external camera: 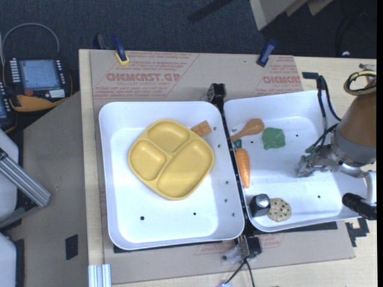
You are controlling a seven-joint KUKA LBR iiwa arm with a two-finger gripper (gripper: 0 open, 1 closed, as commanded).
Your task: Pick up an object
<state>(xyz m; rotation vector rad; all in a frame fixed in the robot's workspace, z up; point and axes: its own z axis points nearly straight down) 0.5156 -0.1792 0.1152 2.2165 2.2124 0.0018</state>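
Note:
My gripper (306, 167) hangs low over the right side of the right bin (299, 217), under the arm's orange band. Nothing shows between its fingers. In that bin lie an orange carrot (243, 167) by the left wall, a tan drumstick-shaped piece (249, 128) at the upper left, a green leafy piece (274, 139) beside it, a cookie (279, 209) near the front wall and a small dark round object (260, 204) touching the cookie. All of these sit to the left of the gripper, apart from it.
The left bin (119, 214) holds a yellow divided plate (172, 158) with a small brown block (201, 128) at its upper right rim. Black clamps (216, 92) join the bins. A cable (323, 103) runs along the right bin's far right side.

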